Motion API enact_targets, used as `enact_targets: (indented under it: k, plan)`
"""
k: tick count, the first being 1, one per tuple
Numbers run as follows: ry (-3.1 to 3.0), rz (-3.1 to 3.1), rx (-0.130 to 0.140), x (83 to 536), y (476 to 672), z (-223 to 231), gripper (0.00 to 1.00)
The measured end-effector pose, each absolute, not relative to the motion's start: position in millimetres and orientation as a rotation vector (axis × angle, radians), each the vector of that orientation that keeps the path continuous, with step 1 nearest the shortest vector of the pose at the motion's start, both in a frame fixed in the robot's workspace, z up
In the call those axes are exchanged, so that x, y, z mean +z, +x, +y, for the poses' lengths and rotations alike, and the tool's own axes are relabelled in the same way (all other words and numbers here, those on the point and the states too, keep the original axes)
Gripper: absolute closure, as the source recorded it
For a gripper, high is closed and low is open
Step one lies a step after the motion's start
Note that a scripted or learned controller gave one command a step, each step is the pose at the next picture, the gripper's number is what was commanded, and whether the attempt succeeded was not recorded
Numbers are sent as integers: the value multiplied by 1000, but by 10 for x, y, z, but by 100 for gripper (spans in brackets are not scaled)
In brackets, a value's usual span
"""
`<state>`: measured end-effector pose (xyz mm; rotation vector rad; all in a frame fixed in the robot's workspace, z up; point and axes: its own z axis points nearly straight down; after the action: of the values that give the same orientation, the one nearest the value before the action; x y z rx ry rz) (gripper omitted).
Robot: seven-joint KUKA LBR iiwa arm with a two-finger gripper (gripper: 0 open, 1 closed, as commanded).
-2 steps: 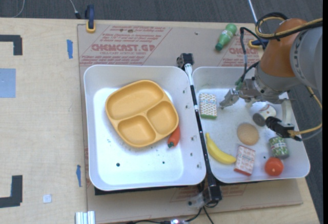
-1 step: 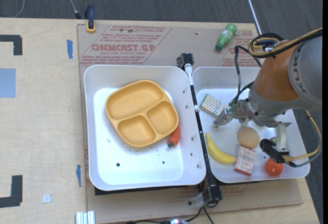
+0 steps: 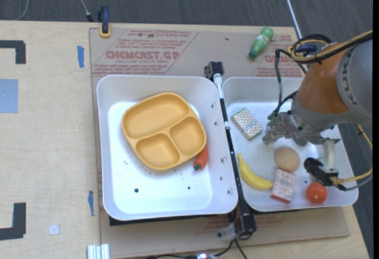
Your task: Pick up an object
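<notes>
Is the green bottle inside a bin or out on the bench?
Out. The green bottle lies on its side on the board behind the right bin, beyond its far rim.

A round tan ball (image 3: 287,158) lies in the right bin (image 3: 260,87), beside a banana (image 3: 253,173).

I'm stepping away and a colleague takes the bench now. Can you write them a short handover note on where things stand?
Claw: low over the right bin, near its middle; fingers too unclear to judge, and nothing seen between them.
Right bin: small patterned box at the upper left, tan round object just below the claw, banana, red-and-white carton, tomato.
Left bin: yellow divided plate with a small carrot at its lower right edge.
Green bottle lies on the board outside the bins.
Done: nothing lifted yet.
Left: grasp and raise one object.
</notes>
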<state>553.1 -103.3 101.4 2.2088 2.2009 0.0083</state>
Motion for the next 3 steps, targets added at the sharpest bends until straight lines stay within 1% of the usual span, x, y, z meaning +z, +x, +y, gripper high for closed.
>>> enact_targets:
  k: [1,2,3]
  plan:
    - [2209,2201,8,1013,5530,-1033,0]
    - [2209,2209,16,903,4848,-999,0]
    - [2202,2194,13,1017,4865,-1046,100]
